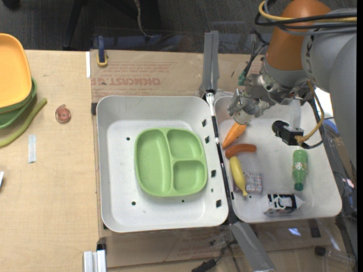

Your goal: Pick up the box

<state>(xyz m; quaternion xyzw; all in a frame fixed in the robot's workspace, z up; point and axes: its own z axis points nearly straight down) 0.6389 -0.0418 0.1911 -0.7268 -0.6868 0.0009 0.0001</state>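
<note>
The box (253,182), a small carton with a pale, speckled print, is seen lying flat on the floor of the right bin (317,208), towards its near left part, with nothing holding it. It is touched or nearly touched on its left by a banana (238,176), so that side is judged poor for a finger, while its right and near sides appear free. Just beyond the banana a red sausage-shaped toy (241,149) lies crosswise, and beyond that a carrot (234,133) is propped against the bin's left wall. A black-and-white object (281,203) rests near the front rim, close to the box but apart from it, and a green bottle (300,169) lies well to the right. The gripper (245,111) is placed over the far left corner, above the carrot rather than the box; whether it is spread or closed cannot be told, and nothing is seen in its grasp. The left bin (108,169) holds a green divided plate (171,162), which is clear of the work.
</note>
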